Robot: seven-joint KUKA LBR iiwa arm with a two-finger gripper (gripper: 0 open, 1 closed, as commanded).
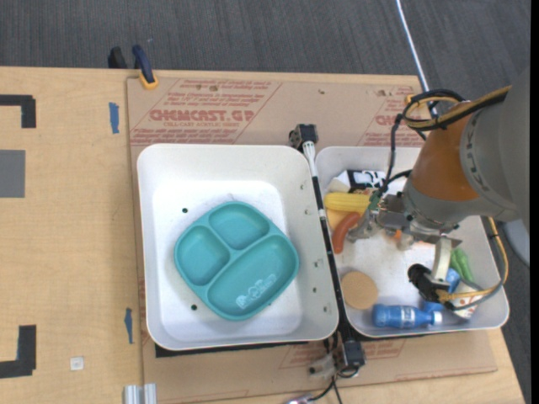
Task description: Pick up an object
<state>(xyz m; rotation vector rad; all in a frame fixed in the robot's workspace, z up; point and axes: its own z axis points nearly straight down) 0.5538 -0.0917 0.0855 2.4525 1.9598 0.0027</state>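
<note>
Just beside the right end of a yellow oblong plastic piece (347,201), the gripper (372,222) sits inside the right shallow white bin (389,263). It is carried by the grey arm (505,158) with its orange band (442,171), which reaches in from the right. Whether the claw is spread or pressed together cannot be told from this slant.

The yellow oblong plastic piece lies in the upper left part of that bin, close to the wall next to the left bin. Its long axis runs almost level across the picture, left to right, with its right end toward the gripper. Directly below it lies an orange-red sausage-shaped piece (340,230). It is tilted, with its long axis running from upper right down to lower left and its upper end near the gripper.

A round tan flat disc (360,290) rests lower in the same bin. A blue plastic bottle (404,316) lies on its side along the near wall, long axis left to right. A green piece (464,265) shows at the right, partly hidden by the robot. A black-and-white item (364,178) lies near the far wall, above the yellow oblong plastic piece.

The left shallow white bin (160,225) holds a teal divided plate (237,260) with three compartments.
</note>
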